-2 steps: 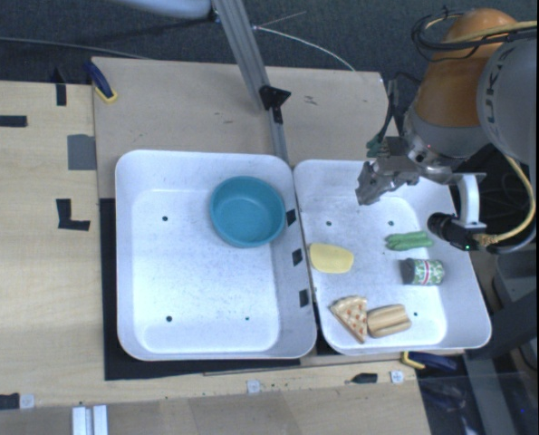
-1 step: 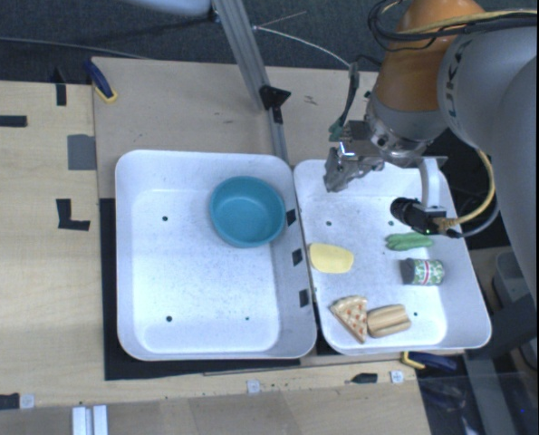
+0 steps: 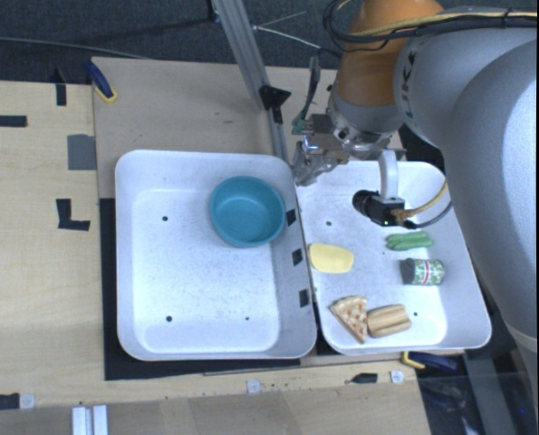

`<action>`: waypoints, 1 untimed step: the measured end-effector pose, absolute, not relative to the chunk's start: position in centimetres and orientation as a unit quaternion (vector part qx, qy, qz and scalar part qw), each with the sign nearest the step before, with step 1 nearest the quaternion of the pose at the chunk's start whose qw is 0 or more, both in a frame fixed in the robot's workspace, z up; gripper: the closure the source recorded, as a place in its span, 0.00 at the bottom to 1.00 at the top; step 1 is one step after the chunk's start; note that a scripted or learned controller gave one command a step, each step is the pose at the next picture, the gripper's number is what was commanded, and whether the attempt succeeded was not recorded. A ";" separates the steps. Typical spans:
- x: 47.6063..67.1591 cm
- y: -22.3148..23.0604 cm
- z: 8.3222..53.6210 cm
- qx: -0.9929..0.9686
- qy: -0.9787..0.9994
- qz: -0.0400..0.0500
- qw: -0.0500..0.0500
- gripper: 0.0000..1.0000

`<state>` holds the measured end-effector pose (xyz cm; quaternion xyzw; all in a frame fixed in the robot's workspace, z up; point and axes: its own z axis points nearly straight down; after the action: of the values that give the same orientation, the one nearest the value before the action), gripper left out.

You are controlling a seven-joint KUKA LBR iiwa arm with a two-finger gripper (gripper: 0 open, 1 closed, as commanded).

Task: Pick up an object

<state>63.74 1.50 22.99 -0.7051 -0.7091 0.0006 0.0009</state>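
My gripper point(image 3: 311, 165) hangs over the far left corner of the right bin point(image 3: 450, 333), close to the divide between the two bins. Nothing shows between its fingers. In the right bin lie a yellow lemon-like piece point(image 3: 331, 258), a pizza slice point(image 3: 350, 317), a bread roll point(image 3: 388, 319), a green pea pod point(image 3: 409, 240) and a small green can point(image 3: 422, 272). All of them lie nearer the camera than the gripper. A blue bowl point(image 3: 246, 210) sits upright in the left bin point(image 3: 151, 270), at its far right.
The big grey arm with its orange band point(image 3: 378, 53) covers the upper right of the scene. A black cable fitting point(image 3: 380, 207) dangles over the right bin. A slanted metal rail point(image 3: 246, 48) runs behind the bins. Black tape marks point(image 3: 70, 214) lie on the bench at left.
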 end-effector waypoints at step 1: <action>64.9 7.4 23.2 -0.705 -0.710 0.000 0.001 1.00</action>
<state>64.86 7.38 23.16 -0.7046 -0.7096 -0.0002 0.0008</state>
